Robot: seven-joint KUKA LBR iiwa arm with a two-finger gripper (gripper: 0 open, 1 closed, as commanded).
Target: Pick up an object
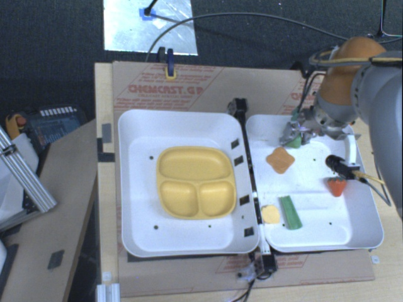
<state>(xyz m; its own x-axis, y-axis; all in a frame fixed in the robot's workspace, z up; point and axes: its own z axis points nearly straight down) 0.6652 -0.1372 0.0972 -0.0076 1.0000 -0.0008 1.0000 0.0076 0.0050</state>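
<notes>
Right bin [362, 231]: orange block [280, 160], green stick [290, 212], yellow disc [271, 214], red piece [337, 187]. Pincer [295, 135] low at the far edge, just beside the orange block; its state cannot be told. Best centred over the block before descending.

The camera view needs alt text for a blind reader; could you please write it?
The gripper hovers low at the right bin's far edge, near an orange piece, green block, yellow disc and red piece. The left bin holds a yellow tray.

The tray [194, 181] is yellow inside a white bin [138, 168]. Right of it, an orange square [280, 160], a green stick [290, 212], a red piece [337, 187].
</notes>
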